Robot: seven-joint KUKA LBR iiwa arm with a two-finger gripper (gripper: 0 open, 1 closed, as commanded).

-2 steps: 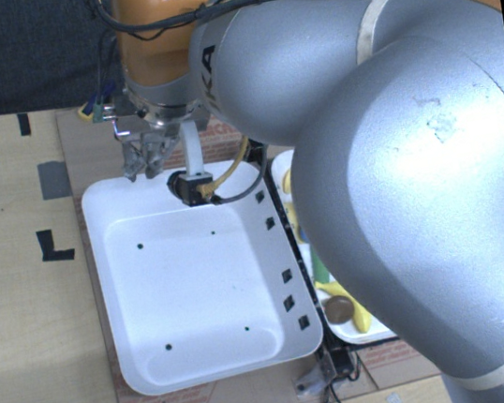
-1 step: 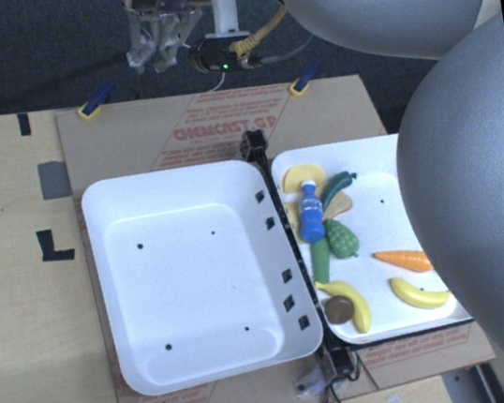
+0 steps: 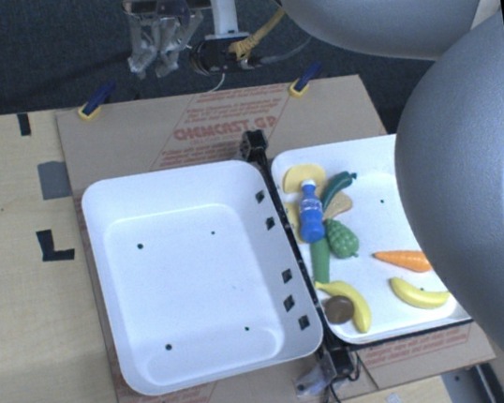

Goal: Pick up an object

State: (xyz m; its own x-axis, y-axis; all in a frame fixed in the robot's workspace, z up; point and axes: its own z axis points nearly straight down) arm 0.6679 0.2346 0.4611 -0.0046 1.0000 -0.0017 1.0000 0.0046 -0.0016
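Bench: a pale wooden top with black marks, carrying a brown cardboard sheet (image 3: 221, 125) held by blue and yellow clips at its far corners; two shallow white bins sit side by side on the sheet.
Arm: the grey arm (image 3: 473, 161) bulks in from the right at the front of the view and covers the right edge of the right bin.
Left bin: the left bin (image 3: 110, 266) has a bare white floor with a few small dark dots.
Right bin: the right bin (image 3: 372, 153) holds all the toys, crowded toward its left wall.
Nearest objects: a yellow banana (image 3: 351, 301) curls round a small brown piece (image 3: 337, 309) at the near left corner; a second banana (image 3: 416, 293) lies to its right, partly under the arm.
Middle objects: an orange carrot (image 3: 402, 260) lies alone in open floor; a knobbly green piece (image 3: 341, 238) touches a blue bottle (image 3: 311, 215).
Far objects: a yellow piece (image 3: 301, 179) and a dark green pod (image 3: 337, 186) sit at the bottle's far end.
Gripper: the gripper (image 3: 161, 49) hangs beyond the far edge of the cardboard, above the dark floor, well apart from both bins; its fingers seem to point down with nothing between them, but whether they stand apart or together I cannot tell.
Step in hand: judging by this, no grasp has begun; the arm is at a waiting pose.
Next move: it calls for travelling back over the right bin and descending on one item. The carrot looks easiest, since it lies clear of its neighbours; the cluster round the bottle risks a pinch on two things at once.
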